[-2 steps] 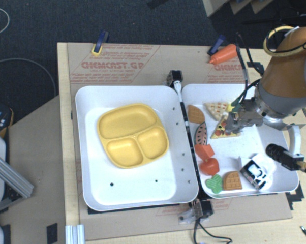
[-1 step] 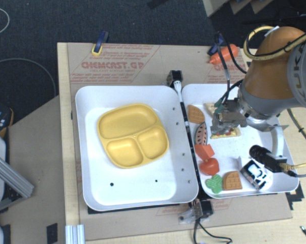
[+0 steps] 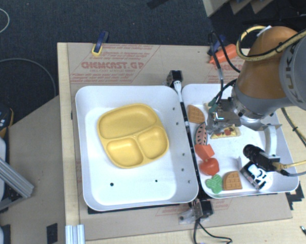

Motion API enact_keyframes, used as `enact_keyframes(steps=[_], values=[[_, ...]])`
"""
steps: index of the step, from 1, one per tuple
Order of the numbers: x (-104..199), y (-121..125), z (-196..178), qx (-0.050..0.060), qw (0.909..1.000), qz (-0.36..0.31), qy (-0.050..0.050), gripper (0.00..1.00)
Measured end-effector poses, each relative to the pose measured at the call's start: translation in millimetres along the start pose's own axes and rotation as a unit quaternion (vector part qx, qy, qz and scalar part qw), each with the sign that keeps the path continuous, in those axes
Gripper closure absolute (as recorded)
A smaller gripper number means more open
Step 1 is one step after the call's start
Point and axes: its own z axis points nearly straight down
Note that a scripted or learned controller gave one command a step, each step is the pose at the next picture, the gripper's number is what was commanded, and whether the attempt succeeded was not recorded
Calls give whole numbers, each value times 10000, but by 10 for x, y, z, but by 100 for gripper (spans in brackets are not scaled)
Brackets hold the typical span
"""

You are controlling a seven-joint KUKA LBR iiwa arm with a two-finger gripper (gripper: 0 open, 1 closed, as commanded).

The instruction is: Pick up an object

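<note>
— Where is the end effector [image 3: 216,120]?

— Low over the far part of the right shallow white bin [image 3: 233,155] on the brown desk [image 3: 117,65]. The grey arm's wrist covers it from above, so I cannot tell whether it is released or clenched, and nothing shows as grasped.

— What could it pick up?

— The toy foods all lie in that right bin. A flat yellow toy piece with red spots [image 3: 228,132] lies just beside the end effector, on its near side. A tan bread-shaped toy slice [image 3: 195,114] lies to its left, by the bin's left wall. Nearer along that wall come a red-striped toy wedge [image 3: 200,134], an orange-red toy block [image 3: 204,151] and a round red toy fruit [image 3: 210,165]. In the near corner, a green toy vegetable [image 3: 214,184] touches a tan toy waffle [image 3: 233,180].

— And the left shallow white bin [image 3: 87,136]?

— It holds a yellow plastic plate with three compartments [image 3: 132,134], well apart from the end effector.
</note>
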Motion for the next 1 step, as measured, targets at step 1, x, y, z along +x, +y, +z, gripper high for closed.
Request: enact_keyframes(steps=[1], values=[[-61, -69, -175, -33, 10000, 10, -7, 100]])
